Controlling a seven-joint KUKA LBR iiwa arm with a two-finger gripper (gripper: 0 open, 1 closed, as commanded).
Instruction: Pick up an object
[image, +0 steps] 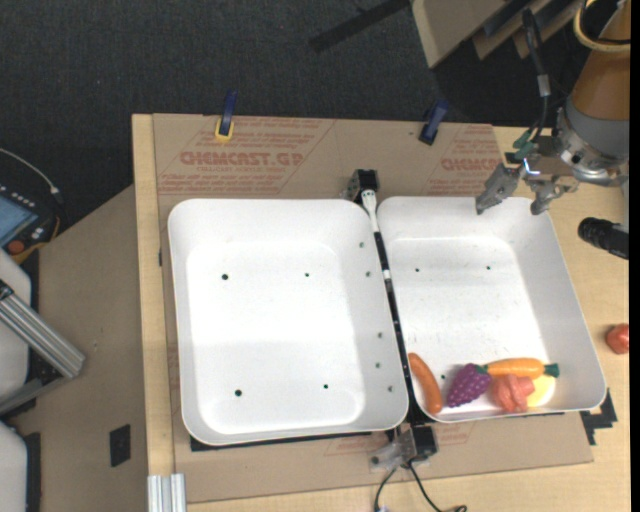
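Above right bin's (560, 262) far rim: jaws (515, 197) spread, gripping nothing | cardboard (260, 150) print: "CHEMCAST GP"

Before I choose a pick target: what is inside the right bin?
The right bin holds toy food along its near edge: an orange sausage, purple grapes, a carrot, and a red piece partly covering something yellow, which I cannot identify.

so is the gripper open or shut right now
Open: the gripper hovers over the far edge of the right bin, its two fingers spread apart with nothing between them.
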